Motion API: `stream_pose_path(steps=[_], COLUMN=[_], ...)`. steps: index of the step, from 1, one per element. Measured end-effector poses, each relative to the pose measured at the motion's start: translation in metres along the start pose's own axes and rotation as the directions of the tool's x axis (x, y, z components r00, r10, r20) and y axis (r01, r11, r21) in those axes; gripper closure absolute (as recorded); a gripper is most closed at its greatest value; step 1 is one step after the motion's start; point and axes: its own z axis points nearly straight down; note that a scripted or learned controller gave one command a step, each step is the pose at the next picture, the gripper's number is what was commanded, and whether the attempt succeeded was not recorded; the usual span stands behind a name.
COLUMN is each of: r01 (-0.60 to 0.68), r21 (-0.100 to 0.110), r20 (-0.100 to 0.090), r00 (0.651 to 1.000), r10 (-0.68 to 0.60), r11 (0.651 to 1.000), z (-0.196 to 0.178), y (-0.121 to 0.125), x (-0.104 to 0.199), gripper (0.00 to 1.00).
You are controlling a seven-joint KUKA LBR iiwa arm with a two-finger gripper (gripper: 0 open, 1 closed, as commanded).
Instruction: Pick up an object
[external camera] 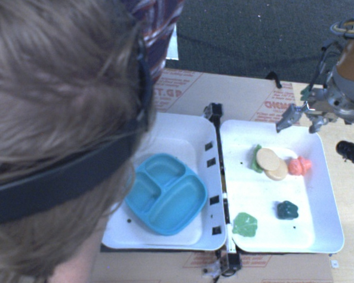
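Object candidates lie below the claw [303, 119] in the right bin [326, 195]: 2 tan discs [271, 163], a pink piece [298, 166], a dark teal piece [287, 210] and a green piece [245, 224]. We find the claw's 2 fingers spread and holding nothing, poised above the bin's far rim. We judge this the approach step; next, descent onto 1 piece, then closure.

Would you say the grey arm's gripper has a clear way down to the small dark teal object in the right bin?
Probably yes: the gripper hangs open above the right white bin, and the small dark teal object lies alone on bare floor.
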Motion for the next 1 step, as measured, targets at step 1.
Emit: stream_pose_path(steps=[1], r01=[0.002], r21=[-0.012], r20=[0.002], r00=[1.0], r10=[-0.002], r11=[1.0], z=[-0.0076], y=[0.0017], x=[0.0003], gripper=[0.0])
